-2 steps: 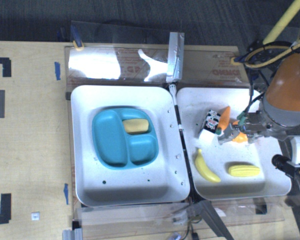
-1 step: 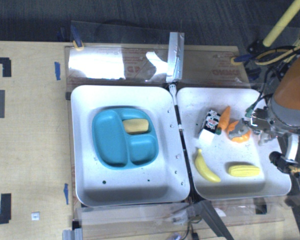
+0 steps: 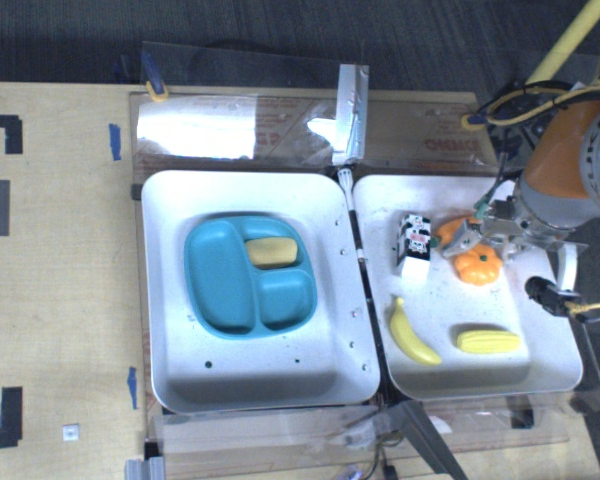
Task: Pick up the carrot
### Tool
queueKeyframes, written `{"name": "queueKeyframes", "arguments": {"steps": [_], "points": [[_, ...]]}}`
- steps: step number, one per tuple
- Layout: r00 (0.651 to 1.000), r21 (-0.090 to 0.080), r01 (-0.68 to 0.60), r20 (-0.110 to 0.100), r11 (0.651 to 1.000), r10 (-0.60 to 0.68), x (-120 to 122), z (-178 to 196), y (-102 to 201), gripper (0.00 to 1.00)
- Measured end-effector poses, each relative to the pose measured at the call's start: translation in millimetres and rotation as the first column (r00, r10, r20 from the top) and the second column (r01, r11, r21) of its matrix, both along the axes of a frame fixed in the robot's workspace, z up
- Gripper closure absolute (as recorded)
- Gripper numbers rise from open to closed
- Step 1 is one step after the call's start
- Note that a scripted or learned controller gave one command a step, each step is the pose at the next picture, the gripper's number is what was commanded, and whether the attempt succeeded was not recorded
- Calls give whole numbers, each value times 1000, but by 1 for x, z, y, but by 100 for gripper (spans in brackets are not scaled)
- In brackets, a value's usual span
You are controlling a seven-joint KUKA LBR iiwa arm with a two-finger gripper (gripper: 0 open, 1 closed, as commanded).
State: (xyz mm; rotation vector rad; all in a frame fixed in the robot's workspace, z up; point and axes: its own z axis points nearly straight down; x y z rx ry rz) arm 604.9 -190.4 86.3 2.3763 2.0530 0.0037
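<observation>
- Two shallow white bins sit side by side on a wooden bench, seen from above at a slant.
- The left bin (image 3: 180, 368) holds a blue divided plate (image 3: 248, 273) with a pale yellow, bun-like piece (image 3: 272, 252) in its upper right compartment.
- The right bin (image 3: 555, 368) holds several toy foods. A banana (image 3: 412, 334) lies near the lower left, and a yellow corn cob (image 3: 490, 342) lies just to its right, long axis running left to right.
- A small black-and-white carton (image 3: 415, 239) stands near the bin's upper left.
- An orange pumpkin-like piece (image 3: 478, 266) sits mid-bin.
- The carrot (image 3: 446, 232) shows as a small orange shape just right of the carton, up and left of the pumpkin-like piece. Its long axis and pointing direction cannot be told; the gripper covers part of it.
- The grey arm (image 3: 570, 158) reaches in from the right, with the gripper (image 3: 477, 230) low over the carrot and the pumpkin-like piece. Whether the jaws are spread or pinching cannot be told.
</observation>
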Motion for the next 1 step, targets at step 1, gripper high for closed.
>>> {"name": "queueKeyframes", "arguments": {"steps": [1], "points": [[1000, -2, -2, 4, 1000, 2, 2, 11, 1, 100]]}}
